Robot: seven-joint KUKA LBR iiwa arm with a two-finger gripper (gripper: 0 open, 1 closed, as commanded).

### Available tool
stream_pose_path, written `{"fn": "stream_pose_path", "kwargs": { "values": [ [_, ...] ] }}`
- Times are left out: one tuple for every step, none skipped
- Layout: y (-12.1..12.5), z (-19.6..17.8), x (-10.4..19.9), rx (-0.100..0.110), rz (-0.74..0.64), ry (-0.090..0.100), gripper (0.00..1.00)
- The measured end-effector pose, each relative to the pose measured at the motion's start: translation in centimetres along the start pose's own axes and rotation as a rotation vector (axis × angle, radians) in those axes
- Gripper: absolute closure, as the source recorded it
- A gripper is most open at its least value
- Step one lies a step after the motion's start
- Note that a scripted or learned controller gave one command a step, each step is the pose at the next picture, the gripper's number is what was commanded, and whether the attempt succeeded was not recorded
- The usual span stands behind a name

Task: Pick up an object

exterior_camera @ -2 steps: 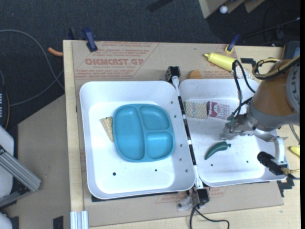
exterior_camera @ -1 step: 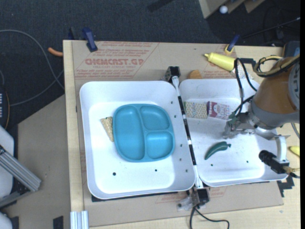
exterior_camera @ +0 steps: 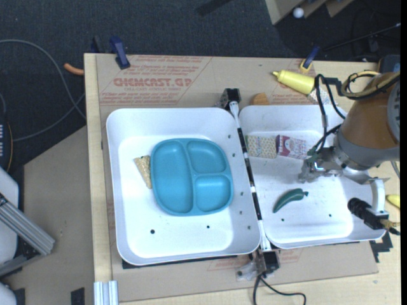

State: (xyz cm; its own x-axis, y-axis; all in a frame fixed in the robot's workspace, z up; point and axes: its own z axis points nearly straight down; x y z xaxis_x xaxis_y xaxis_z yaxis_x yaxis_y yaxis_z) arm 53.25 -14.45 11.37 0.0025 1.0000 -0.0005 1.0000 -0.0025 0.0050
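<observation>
Robot arm low in the right white bin (exterior_camera: pixel 331 230), nothing lifted yet.

Its gripper (exterior_camera: pixel 311 169) hangs just above a small green pepper-shaped toy (exterior_camera: pixel 289 199) lying on the bin floor; finger spread unclear, grasp remains undone.

A: What's lying outside the bins?
B: Yellow bottle-like thing (exterior_camera: pixel 295 79) on the worktop (exterior_camera: pixel 172 81), upper right of frame, w/ a small tan lump (exterior_camera: pixel 259 98) just left of it. Blue clamp (exterior_camera: pixel 119 52) at upper-left corner, another blue clip (exterior_camera: pixel 310 57) by the yellow thing.
A: Anything else?
B: Red print on the worktop, and a thin cable (exterior_camera: pixel 44 88) looping over dark carpet (exterior_camera: pixel 159 11), far left.
</observation>
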Motion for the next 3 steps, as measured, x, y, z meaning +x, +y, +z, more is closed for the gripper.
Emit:
{"fn": "stream_pose_path", "kwargs": {
  "values": [
    [0.0,0.0,0.0,0.0,0.0,0.0,0.0],
    [-3.1,3.0,3.1,0.007,-0.003,0.002,0.0],
    [-3.0,2.0,3.1,0.005,-0.002,0.001,1.0]
  ]
}}
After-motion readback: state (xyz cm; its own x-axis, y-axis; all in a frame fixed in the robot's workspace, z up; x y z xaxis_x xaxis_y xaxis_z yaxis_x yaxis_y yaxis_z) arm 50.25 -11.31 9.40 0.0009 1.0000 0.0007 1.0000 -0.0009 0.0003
